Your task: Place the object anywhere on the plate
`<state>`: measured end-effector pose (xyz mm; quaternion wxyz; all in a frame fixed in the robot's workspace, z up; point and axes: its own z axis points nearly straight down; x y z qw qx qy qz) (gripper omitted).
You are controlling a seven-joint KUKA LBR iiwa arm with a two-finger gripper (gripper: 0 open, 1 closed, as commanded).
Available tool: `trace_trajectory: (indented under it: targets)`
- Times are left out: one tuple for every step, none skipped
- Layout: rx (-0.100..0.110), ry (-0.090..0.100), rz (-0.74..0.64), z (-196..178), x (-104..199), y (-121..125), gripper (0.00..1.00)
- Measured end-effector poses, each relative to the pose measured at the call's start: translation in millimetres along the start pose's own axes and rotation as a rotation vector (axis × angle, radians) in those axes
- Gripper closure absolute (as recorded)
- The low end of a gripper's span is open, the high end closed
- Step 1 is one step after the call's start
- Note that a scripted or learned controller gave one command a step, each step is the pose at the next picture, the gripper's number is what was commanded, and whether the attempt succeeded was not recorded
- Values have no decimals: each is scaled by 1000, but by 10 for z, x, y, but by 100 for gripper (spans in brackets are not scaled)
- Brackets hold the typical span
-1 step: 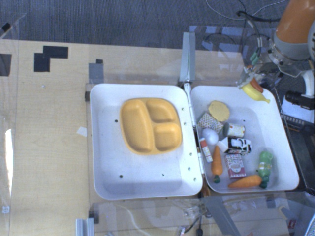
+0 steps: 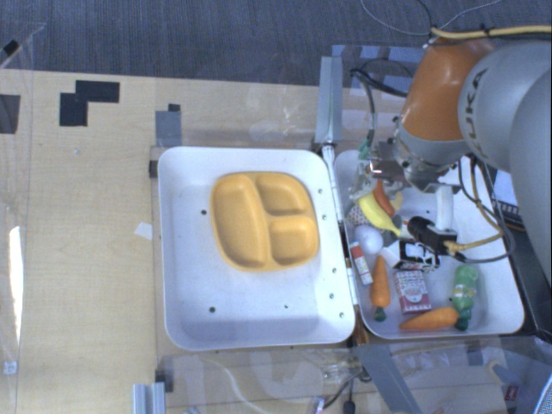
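Light is bright and even, seemingly from overhead. The left bin (image 2: 181,257) is nearly washed out, its white floor showing little texture. The plate (image 2: 261,220) casts only a faint shadow at its lower rim. A pale glare streak lies on the bench (image 2: 78,257) far left of the bin. Focus is slightly soft throughout; the arm (image 2: 492,84), nearest the camera, looks blurriest.

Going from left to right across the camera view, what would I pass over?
Black tape patches on the wooden bench → left white bin → yellow divided plate → upright carrot in the right bin → red packet → green bottle.
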<state>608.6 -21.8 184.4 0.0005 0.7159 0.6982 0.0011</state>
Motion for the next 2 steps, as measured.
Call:
trace_trajectory:
  targets:
    - [-2,0,-94,-5,706,213,100]
    - [-2,0,-93,-7,704,214,0]
